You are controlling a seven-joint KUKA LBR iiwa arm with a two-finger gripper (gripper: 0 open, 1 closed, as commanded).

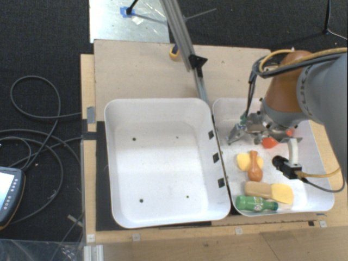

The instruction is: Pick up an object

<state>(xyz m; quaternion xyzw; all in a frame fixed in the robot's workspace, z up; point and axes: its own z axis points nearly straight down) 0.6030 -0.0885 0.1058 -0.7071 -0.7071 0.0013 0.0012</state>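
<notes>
On the counter (130,69), I see the left bin (157,162), then the right bin (321,194). My tool (255,130) hangs over the far part of the right bin; I cannot tell its state. Just beside it lies a red piece (269,142). Nearer lie a yellow-and-orange toy (253,163), a tan block (260,189), a yellow piece (283,193) and a green bottle (255,203).
</notes>
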